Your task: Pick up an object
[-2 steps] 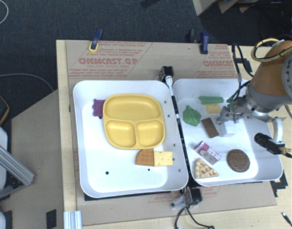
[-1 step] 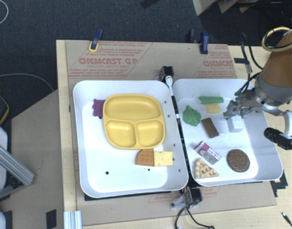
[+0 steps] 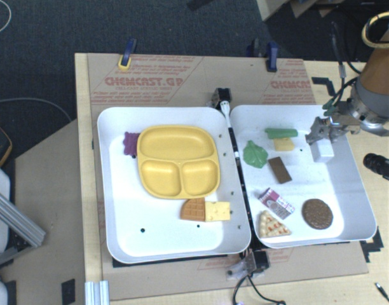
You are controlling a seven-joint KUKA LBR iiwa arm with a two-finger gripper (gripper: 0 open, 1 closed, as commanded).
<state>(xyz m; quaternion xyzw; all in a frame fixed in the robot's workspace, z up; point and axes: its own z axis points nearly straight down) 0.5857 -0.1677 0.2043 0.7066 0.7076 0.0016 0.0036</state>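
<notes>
Pizza [image 3: 272, 225]: near edge of the right bin [image 3: 353, 189], a toy slice lying flat.
Cookie [image 3: 317, 213]: brown disc, right of the pizza, near the right bin's near right corner.
Wrapper [image 3: 276, 203]: small pink-and-white packet just beyond the pizza, touching or nearly touching it.
Waffle [image 3: 194, 210]: brown square in the left bin [image 3: 118, 189], touching the cheese [image 3: 218, 211] on its right; both sit just near of the tray.
Tray [image 3: 178, 160]: yellow, three compartments, in the middle of the left bin.
Purple piece [image 3: 129, 143]: at the tray's far left edge, partly tucked against it.
Chocolate [image 3: 279, 169]: brown bar, tilted, mid right bin.
Leaf [image 3: 255, 154]: green, left of the chocolate, close to the bin's left wall.
Yellow block [image 3: 283, 145]: beyond the chocolate, touching the green stick [image 3: 281, 133] that lies just far of it.
Gripper [image 3: 322, 143]: over the far right part of the right bin, right of the green stick and apart from it; nothing shows between the fingers, and I cannot tell how far apart they stand.
Bench [image 3: 182, 75]: cardboard-covered, with clamps at its far edge.
</notes>
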